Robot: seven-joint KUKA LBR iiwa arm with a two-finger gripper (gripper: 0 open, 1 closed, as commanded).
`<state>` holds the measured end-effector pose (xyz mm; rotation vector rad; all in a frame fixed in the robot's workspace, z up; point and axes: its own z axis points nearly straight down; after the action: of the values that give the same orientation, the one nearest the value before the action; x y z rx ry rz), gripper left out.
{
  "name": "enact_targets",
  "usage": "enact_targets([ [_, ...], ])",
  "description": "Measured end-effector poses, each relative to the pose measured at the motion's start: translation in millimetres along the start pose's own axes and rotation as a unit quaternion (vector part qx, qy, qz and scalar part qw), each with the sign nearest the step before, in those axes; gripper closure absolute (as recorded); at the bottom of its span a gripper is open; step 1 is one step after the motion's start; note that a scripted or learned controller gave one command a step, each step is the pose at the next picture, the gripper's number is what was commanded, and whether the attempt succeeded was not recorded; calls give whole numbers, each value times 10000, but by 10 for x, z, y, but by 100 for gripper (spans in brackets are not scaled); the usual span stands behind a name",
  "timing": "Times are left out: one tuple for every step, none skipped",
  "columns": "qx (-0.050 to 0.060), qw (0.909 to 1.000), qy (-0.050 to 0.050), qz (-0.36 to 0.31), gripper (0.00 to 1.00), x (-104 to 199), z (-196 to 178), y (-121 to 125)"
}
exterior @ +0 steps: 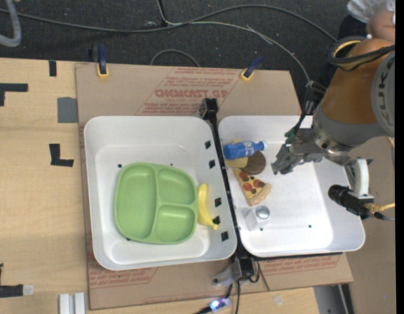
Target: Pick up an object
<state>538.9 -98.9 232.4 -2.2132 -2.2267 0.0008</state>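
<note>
Blue bottle (243,150) left of gripper (282,165), apart

Glossy green plastic tray (156,203); matt brown cardboard sheet (188,90).

Light is even and fairly bright, seemingly from overhead, so the two shallow white plastic bins (97,175) read nearly blown out and hold only faint soft shadows along their inner walls. The dark two-finger gripper (285,161) is slightly smeared and drops a weak grey shadow onto the bin floor just below it, while the grey and orange arm (355,103) behind it looks soft. Fine detail is grainy throughout, and the black floor beyond the gripper is dim and nearly featureless.
</note>
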Motion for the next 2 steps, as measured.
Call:
enact_targets([
  [0, 10000, 0, -5, 100, 574, 69, 122],
  [7, 10000, -1, -3, 100, 1178, 155, 168],
])
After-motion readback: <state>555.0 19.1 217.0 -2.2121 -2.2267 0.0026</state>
